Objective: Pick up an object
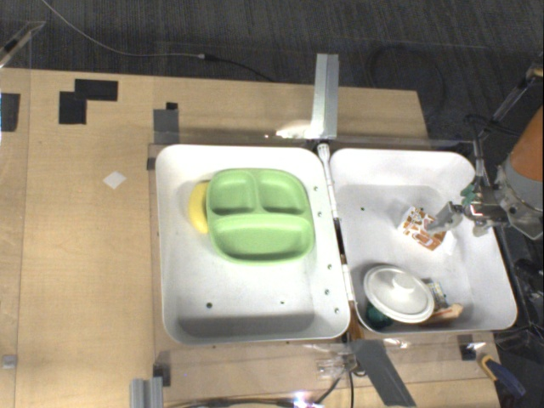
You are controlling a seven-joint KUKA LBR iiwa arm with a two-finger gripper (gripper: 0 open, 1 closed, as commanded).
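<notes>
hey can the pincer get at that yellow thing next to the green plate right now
Probably not easily. The yellow thing lies in the left bin, tucked partly under the green plate, whose rim covers its right side. The pincer sits over the right bin, by a small patterned packet.

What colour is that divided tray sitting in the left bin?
Light green. The divided tray shows plainly in the camera view, with something yellow peeking out at its left edge.

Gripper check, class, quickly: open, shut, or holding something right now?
Gripper: cannot be told; it hangs low in the right white bin, beside the small orange-and-white patterned packet.
</notes>
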